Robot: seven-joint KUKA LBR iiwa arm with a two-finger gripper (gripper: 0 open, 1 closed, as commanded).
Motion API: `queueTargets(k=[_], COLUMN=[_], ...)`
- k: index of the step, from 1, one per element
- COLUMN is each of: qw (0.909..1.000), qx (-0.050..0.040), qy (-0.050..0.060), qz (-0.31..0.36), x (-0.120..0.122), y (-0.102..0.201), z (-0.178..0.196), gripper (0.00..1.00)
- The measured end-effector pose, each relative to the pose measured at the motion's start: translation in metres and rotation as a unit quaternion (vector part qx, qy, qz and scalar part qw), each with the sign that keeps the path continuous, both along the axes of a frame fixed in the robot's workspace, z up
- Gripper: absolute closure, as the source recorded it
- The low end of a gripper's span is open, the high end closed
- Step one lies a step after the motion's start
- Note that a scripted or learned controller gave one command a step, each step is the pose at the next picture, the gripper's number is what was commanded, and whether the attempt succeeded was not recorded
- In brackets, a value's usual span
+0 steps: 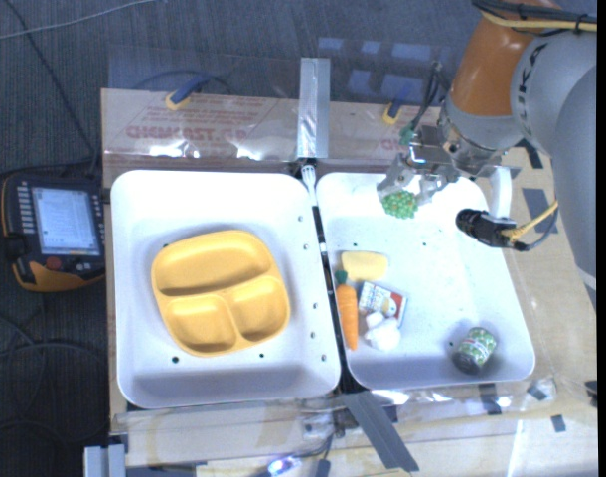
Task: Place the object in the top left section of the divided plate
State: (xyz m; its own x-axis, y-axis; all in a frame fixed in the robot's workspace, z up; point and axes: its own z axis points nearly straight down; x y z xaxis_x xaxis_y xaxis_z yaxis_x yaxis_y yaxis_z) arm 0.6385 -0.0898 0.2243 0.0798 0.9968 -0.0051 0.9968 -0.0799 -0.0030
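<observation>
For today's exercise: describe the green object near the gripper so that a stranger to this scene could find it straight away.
Start at the right-hand white bin and go to its far end, where the gripper hangs. The small green bumpy ball sits right under its fingertips. Unlike the carrot, the yellow block and the can nearer the front, it is round, knobbly and green all over.

We see 2 bins side by side: the divided plate (221, 291) in the left bin (134, 366), perhaps 5 items in the right bin (502, 306).

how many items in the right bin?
6: green cluster at the gripper near the top, yellow block, carrot, small packet, white piece, can bottom right. Some may be hidden.
</observation>
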Motion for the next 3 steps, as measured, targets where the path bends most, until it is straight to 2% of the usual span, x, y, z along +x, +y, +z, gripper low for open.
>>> queueTargets(k=[1,2,3], qw=[1.0000,0.9918,0.9429], qx=[0.0002,0.0018,0.0016], qy=[0.000,0.000,-0.001], qz=[0.000,0.128,0.333], x=[0.000,0.030,0.027], y=[0.000,0.054,0.071], z=[0.000,-0.041,0.059], gripper=[0.00,0.00,0.00])
